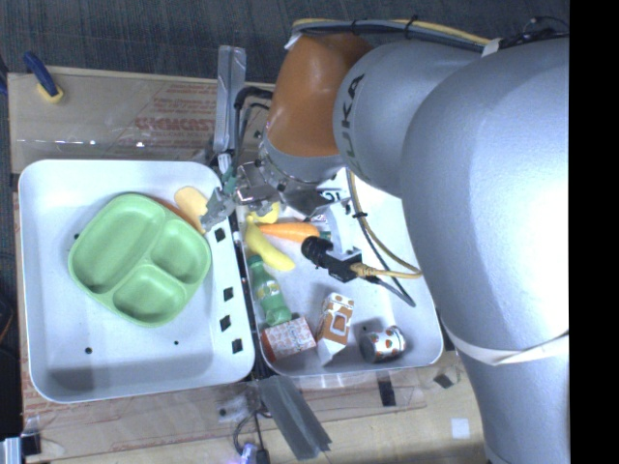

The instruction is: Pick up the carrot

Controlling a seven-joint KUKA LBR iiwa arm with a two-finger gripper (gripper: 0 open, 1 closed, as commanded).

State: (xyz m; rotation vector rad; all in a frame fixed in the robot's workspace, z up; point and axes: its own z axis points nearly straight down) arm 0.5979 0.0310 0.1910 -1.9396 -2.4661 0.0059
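Wooden worktop (106, 114) bearing two shallow white bins side by side. Left white plastic bin (39, 259): pale green three-compartment plastic plate (140, 257), lying flat at centre; small yellow-orange rounded object (191, 201) just beyond the plate's upper right rim, near the bin's right wall. Right white plastic bin (418, 329): slim orange carrot (288, 230), lying roughly crosswise in the upper part of the bin, free on the bin floor just below the wrist; yellow banana-shaped piece (269, 251) touching the carrot's left end and slanting down to the right; clear green-tinted plastic bottle (273, 298) lying lengthwise along the left wall; red-and-white printed packet (290, 337) at the bottle's lower end; small orange-and-white carton (336, 319) just right of the packet; small round metallic can with orange marking (385, 343) near the lower right corner. Grey arm with orange band (319, 95), entering from the right and covering the upper right of the bin. Gripper (228, 197) low over the divide between the two bins, just left of the carrot, nothing visibly between the fingers; spread or pressed together: cannot tell. Black cable fitting (329, 257) with yellow lead hanging beside the carrot's right end. Blue-and-yellow clamp (44, 77) at the worktop's far left corner.
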